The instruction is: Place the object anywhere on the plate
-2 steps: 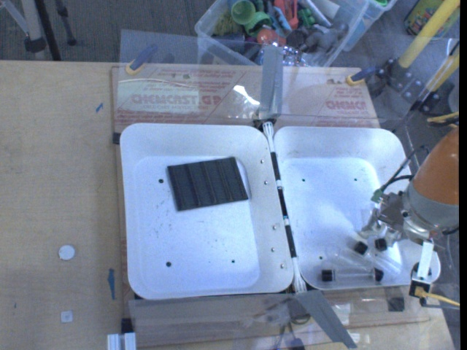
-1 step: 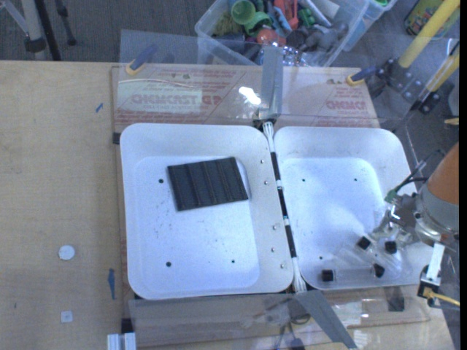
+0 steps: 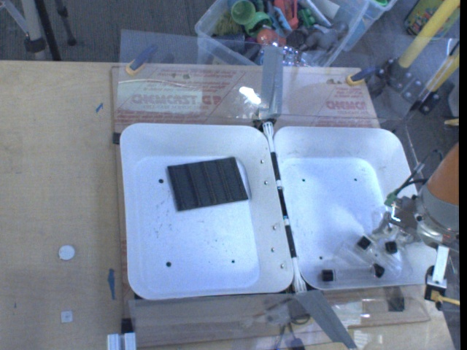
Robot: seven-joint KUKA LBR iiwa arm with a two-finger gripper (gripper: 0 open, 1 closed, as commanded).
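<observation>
**Bench** (image 3: 51, 159): pale wood top carrying two shallow white bins side by side. A small white disc (image 3: 66, 252) lies near its left edge.

**Left bin** (image 3: 135, 195): holds one dark, ribbed, rectangular plate (image 3: 208, 183). It lies flat in the far half, slightly askew, with nothing on it.

**Right bin** (image 3: 328, 144): the far half is bare white floor. In the near right corner lies what looks like a clear plastic object (image 3: 350, 259) with small black parts. Its outline is faint against the white and its form cannot be made out. This is taken to be the task's thing. It is well apart from the plate, with the divide between the bins lying between them.

**Arm** (image 3: 445, 195): grey with an orange band, entering over the right bin's right rim.

**End effector** (image 3: 387, 243): low over the near right corner of the right bin, just beside or on the clear object. Whether it is wide, narrow or holding anything cannot be told.

**Step in hand (judged)**: pickup, with no transfer yet.

**Next move calls for (judged)**: a confirmed hold on the clear object, a lift clear of the bin rims, travel leftward across the divide, and a release over the ribbed plate.

**Beyond the far edge**: a clear tub (image 3: 292, 13) of coloured toys.
</observation>
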